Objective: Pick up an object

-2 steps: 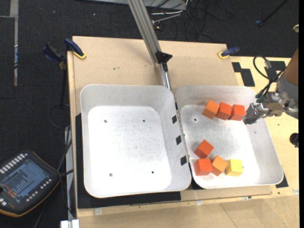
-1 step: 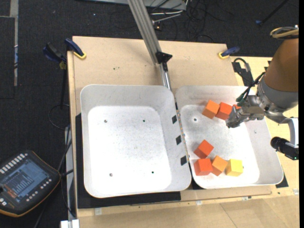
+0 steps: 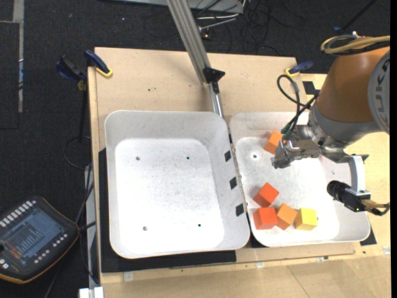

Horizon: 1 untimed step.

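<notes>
The right bin (image 3: 347, 228) holds several blocks. An orange block (image 3: 272, 142) lies near its back, partly covered by my gripper (image 3: 282, 160), which hangs just to the block's right and front. A red-orange block (image 3: 267, 194) sits mid-bin. Along the front stand a red block (image 3: 265, 217), an orange block (image 3: 286, 215) and a yellow block (image 3: 306, 218) in a row. Nothing shows between the gripper's tips.
The left bin (image 3: 118, 166) stands beside the right one, with black clips on the shared rim. A slanted metal pole (image 3: 192, 39) crosses the bench's back. Blue clamps (image 3: 93, 64) grip the board's corners. A pendant (image 3: 31, 234) lies at lower left.
</notes>
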Tool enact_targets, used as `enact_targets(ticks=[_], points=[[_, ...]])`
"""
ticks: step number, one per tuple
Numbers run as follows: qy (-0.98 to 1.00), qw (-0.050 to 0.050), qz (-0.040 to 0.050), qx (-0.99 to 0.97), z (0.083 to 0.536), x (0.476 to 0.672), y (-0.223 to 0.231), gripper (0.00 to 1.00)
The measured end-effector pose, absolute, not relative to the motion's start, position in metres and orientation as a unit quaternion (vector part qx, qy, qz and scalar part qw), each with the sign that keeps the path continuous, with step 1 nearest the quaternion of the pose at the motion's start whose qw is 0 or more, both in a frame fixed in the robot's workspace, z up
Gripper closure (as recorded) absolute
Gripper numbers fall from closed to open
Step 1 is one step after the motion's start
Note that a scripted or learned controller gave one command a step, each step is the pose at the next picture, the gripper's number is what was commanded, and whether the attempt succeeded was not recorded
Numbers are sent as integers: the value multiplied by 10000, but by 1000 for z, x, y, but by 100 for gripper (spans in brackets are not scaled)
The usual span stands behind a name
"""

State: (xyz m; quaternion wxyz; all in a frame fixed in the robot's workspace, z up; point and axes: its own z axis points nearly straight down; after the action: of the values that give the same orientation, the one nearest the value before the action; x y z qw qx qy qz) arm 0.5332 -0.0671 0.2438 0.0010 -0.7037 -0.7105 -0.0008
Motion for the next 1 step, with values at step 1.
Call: enact_targets(ticks=[1], points=[[-7099,15,0,-7043,232,536,-16,100]])
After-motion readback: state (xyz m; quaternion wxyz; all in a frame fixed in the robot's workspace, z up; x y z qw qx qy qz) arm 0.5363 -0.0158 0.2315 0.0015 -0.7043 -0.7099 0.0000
